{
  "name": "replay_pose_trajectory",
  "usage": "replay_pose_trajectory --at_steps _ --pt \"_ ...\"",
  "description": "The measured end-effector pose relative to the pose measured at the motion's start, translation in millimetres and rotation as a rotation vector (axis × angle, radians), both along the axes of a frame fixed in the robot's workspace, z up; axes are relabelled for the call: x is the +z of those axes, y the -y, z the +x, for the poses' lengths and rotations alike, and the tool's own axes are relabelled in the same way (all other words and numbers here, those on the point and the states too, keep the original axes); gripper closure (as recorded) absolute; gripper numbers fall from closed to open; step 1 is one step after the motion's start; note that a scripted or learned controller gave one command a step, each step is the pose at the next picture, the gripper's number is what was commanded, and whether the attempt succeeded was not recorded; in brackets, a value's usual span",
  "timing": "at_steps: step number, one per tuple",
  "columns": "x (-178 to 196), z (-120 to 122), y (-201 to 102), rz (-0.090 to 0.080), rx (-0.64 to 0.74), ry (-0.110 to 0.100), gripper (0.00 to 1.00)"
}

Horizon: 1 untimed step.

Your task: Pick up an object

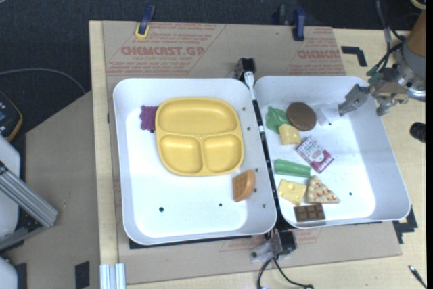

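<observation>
My gripper [369, 103] hovers over the far right corner of the right bin [369, 166], open, with nothing between its fingers. To its left lie a brown round cookie [301, 116], a green leaf piece [275, 118] and a small yellow chunk [289, 135]. Further toward the front are a pink patterned packet [314, 153], a green bean pod [292, 167], a cheese wedge [291, 191], a pizza slice [322, 192] and a chocolate bar [310, 213]. The cookie is the closest item, about a hand's width left of the fingers.
The left bin [183, 213] holds a yellow divided plate [199, 135], a purple item [147, 117] at its far left and an orange bread piece [244, 185] near the divider. Blue and yellow clamps stand at the board's back edge.
</observation>
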State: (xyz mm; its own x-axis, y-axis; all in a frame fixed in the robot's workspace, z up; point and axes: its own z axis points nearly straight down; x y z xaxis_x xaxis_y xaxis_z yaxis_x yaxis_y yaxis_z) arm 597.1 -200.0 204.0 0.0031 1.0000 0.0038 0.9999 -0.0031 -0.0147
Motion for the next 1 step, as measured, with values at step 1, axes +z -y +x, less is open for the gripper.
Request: replay_pose_trajectory --at_steps 1 --pt "7.9 3.2 -0.3 -0.003 0.003 0.014 0.00"
